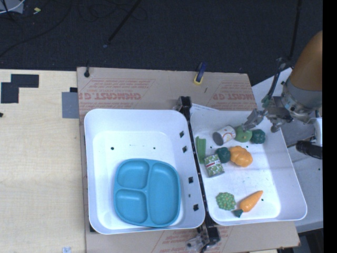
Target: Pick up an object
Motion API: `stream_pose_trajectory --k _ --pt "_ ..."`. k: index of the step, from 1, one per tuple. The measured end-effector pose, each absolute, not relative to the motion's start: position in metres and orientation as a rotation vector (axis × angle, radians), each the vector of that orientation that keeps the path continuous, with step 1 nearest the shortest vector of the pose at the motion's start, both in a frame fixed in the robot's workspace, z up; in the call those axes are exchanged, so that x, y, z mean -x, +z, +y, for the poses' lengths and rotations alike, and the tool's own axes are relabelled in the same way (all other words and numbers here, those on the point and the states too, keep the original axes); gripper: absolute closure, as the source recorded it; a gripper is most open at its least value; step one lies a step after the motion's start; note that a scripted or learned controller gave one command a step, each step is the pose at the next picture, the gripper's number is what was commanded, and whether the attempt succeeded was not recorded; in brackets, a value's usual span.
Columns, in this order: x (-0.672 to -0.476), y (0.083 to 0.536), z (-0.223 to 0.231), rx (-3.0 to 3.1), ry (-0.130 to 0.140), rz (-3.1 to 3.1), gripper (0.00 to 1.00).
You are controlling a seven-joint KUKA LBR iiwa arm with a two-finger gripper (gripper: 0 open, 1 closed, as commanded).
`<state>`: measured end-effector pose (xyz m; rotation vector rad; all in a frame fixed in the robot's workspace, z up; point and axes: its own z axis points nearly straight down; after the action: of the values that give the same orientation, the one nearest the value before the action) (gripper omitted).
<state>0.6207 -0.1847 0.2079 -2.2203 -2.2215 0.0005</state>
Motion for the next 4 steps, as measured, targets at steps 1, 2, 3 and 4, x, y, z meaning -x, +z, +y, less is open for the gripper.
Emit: stream_pose_trajectory --k 1,2,3,4 --pt "-0.619 0.158 -0.192 2.218 0.005 -2.219 0.0" --pt "-0.62 0.096 -0.194 2.217 0.004 -2.219 0.0" --pt "-0.621 0.087 -0.193 2.217 0.002 -2.222 0.0" --pt "-0.621 0.098 -0.193 2.217 0.001 -2.223 1.0"
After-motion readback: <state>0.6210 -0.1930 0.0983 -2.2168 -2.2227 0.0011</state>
